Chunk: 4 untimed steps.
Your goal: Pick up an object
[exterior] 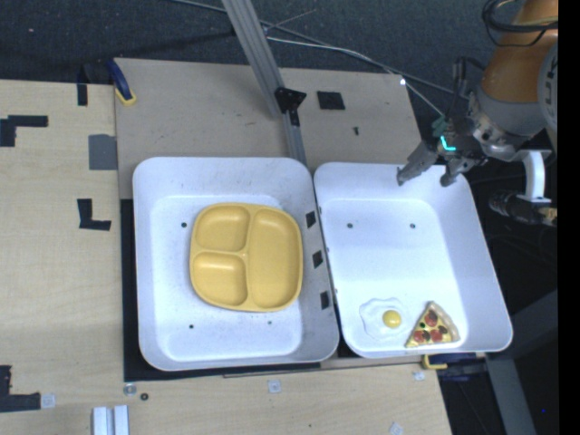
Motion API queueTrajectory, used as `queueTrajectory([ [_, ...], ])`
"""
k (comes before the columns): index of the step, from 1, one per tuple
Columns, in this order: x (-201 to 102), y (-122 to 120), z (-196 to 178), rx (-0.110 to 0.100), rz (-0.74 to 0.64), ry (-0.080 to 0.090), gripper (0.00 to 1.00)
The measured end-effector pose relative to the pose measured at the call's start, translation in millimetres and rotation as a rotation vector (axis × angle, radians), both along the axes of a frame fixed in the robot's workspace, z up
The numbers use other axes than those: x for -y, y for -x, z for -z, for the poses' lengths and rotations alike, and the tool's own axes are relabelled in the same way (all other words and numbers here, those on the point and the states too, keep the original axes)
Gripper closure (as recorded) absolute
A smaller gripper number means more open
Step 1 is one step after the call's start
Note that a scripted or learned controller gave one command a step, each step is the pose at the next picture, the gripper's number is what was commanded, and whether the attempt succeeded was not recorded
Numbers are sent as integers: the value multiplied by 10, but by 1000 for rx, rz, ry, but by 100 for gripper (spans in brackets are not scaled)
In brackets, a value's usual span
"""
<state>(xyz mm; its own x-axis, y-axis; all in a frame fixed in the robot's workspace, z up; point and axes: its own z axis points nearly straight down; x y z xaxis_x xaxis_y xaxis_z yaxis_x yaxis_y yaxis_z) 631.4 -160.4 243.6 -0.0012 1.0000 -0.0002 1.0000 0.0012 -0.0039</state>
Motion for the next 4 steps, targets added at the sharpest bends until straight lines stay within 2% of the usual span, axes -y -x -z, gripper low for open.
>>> queueTrajectory([
  [1, 0, -6, -11, 2, 0, 0, 0],
  [2, 26, -46, 614, -1, 0, 1, 0],
  [4, 45, -56, 1596, 1, -1, 2, 0],
])
